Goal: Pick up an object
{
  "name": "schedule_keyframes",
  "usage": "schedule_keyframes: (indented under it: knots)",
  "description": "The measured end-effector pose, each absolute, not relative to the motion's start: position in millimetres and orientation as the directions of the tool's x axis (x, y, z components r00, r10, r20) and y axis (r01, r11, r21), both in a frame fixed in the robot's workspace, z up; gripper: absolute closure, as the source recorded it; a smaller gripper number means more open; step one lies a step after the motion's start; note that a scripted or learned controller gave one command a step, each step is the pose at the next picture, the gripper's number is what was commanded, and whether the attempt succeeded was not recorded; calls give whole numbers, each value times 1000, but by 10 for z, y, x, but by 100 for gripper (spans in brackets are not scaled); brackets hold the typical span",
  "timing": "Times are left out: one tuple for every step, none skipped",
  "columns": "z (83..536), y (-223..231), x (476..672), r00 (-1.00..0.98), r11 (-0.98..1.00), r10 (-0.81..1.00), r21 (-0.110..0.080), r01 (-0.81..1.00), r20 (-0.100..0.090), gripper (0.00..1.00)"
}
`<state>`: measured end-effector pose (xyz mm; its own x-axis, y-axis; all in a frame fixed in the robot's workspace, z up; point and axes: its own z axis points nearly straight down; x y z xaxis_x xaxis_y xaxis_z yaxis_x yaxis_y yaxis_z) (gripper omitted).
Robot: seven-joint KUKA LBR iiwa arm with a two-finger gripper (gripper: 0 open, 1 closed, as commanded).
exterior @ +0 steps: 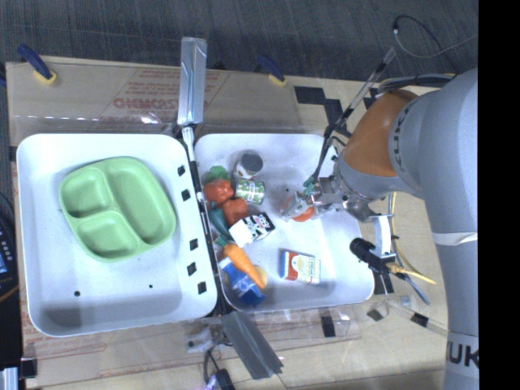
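Camera view: you look down at a slant on two white bins side by side on the worktop [268, 96].
Arm: the grey arm [439, 161] with its orange band reaches in from the right, over the right bin [345, 287].
Tool: the tool [307, 205] sits low over the middle of the right bin; you cannot tell its state, as its tip is too small and cluttered.
Small orange object: an orange-and-white piece [302, 212] lies right at the tool tip; whether it is pinched is unclear, and its long axis cannot be read.
Carton: a small orange-and-white carton [300, 266] lies flat near the front, long axis left to right.
Carrot: a toy carrot [243, 263] lies along the bin's left wall, slanting from far left to near right.
Can: a green-labelled can [249, 190] lies on its side, axis left to right.
Left bin: a green divided plate [118, 208] lies in the left bin [49, 299].
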<state>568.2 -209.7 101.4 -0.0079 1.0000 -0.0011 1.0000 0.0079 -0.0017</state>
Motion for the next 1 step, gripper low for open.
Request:
schedule_keyframes:
  knots:
    - [2066, -1640, 5784, 87, -87, 996, 1, 996, 0, 100]
